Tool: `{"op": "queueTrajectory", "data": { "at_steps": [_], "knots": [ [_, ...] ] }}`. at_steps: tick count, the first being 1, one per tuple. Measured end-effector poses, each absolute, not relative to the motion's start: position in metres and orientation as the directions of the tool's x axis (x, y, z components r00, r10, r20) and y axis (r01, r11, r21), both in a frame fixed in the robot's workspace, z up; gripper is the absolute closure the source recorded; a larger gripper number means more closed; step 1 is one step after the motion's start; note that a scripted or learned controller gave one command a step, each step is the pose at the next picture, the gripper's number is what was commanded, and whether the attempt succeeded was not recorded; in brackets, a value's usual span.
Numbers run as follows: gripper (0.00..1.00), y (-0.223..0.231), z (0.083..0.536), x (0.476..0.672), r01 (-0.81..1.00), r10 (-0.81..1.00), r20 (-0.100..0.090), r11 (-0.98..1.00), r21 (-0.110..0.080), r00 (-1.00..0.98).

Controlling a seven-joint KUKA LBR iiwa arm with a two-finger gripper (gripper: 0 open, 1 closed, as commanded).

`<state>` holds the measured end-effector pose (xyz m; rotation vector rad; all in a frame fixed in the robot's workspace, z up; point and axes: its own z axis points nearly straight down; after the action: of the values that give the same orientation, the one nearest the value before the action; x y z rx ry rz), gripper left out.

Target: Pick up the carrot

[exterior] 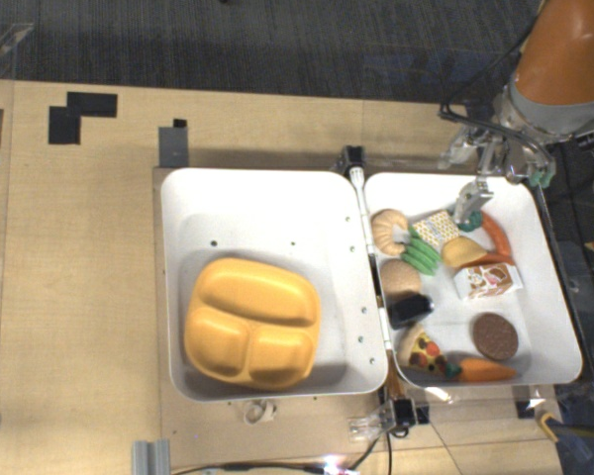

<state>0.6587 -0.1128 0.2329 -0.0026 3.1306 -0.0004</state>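
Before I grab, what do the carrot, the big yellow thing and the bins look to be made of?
Carrot: likely moulded plastic toy food, with a smooth, even orange skin and a slight sheen. Yellow thing: probably soft plastic or foam, with rounded, puffy lobes and a matte-to-satin surface; the view leaves it open. Bins: apparently rigid white plastic or painted metal, with smooth walls, rounded corners and small dark fastener dots.
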Motion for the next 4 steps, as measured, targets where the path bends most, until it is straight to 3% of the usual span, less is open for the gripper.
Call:
{"op": "queueTrajectory", "data": {
  "at_steps": [1, 2, 3, 4],
  "knots": [
    [0.0, -0.037, 0.203, 0.626, 0.043, 0.043, -0.008, 0.999, 0.004, -0.999],
    [0.0, 0.058, 0.186, 0.568, 0.046, 0.046, -0.007, 0.999, 0.007, -0.999],
    [0.0, 0.15, 0.128, 0.512, -0.162, -0.162, -0.006, 0.987, 0.005, -0.987],
    [1.0, 0.15, 0.141, 0.517, -0.16, -0.159, -0.019, 0.987, 0.005, -0.987]
  ]
}}
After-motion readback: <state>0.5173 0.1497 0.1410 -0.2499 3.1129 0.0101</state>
